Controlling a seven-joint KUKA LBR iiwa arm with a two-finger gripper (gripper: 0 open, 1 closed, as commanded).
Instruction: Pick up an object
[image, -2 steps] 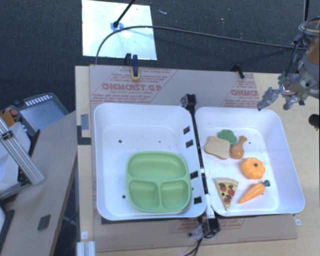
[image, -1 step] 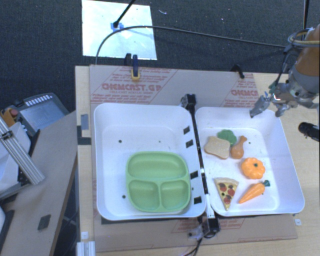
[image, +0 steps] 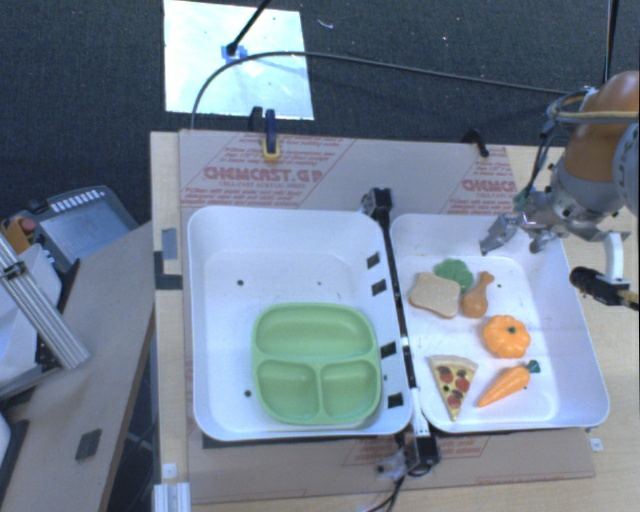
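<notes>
The right bin (image: 570, 400) holds several toy foods: a bread slice (image: 433, 296), a green broccoli piece (image: 455, 270), a chicken drumstick (image: 478, 293), an orange pumpkin (image: 506, 336), a pizza slice (image: 453, 384) and a carrot (image: 505, 384). My gripper (image: 516, 242) hangs over the far side of this bin, up and to the right of the drumstick. It is open, and nothing sits between its fingers (image: 495, 239).
A green divided plate (image: 317, 363) lies in the left bin (image: 220, 300), toward its near edge. Black clips (image: 380, 205) join the bins along the middle rim. A clamp (image: 270, 135) sits at the bench's far edge, and equipment (image: 60, 260) stands to the left.
</notes>
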